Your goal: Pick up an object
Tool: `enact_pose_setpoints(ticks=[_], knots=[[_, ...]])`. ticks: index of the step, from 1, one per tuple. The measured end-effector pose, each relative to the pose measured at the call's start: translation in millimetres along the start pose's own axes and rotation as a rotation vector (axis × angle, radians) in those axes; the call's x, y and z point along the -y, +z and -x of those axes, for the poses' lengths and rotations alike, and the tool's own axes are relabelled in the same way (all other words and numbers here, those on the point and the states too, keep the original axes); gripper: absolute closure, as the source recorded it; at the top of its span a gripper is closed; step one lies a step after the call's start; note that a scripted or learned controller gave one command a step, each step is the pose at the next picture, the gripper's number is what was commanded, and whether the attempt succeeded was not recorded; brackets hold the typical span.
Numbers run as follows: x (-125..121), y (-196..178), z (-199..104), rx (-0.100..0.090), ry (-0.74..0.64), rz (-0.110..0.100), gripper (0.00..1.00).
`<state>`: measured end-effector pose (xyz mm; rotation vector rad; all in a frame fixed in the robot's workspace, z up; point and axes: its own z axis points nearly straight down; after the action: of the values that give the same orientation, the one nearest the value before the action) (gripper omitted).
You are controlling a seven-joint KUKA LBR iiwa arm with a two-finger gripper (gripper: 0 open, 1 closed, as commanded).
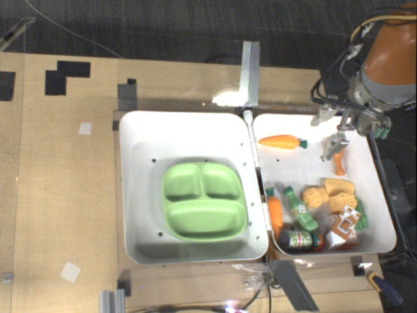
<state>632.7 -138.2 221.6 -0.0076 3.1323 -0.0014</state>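
Fingers of my gripper (335, 145), state indiscernible, hang near right bin's (384, 240) back edge; small orange piece (339, 163) beside could slip aside.

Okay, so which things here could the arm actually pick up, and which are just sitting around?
For the job: gripper; toy carrot; green bottle; corn cob; dark can; second carrot, all in the right bin.

Lying about: green divided plate in the left bin.
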Motion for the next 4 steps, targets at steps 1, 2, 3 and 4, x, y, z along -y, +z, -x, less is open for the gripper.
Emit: enact_pose_setpoints(ticks=[1,2,3,4], knots=[[19,114,-52,0.020,0.018,-0.003,0.00],[-42,130,-82,0.010,-0.174,-0.002,0.00],[-55,128,-120,0.018,-0.304,-0.007,0.00],[-57,114,-114,0.035,-0.311,-0.009,1.00]])
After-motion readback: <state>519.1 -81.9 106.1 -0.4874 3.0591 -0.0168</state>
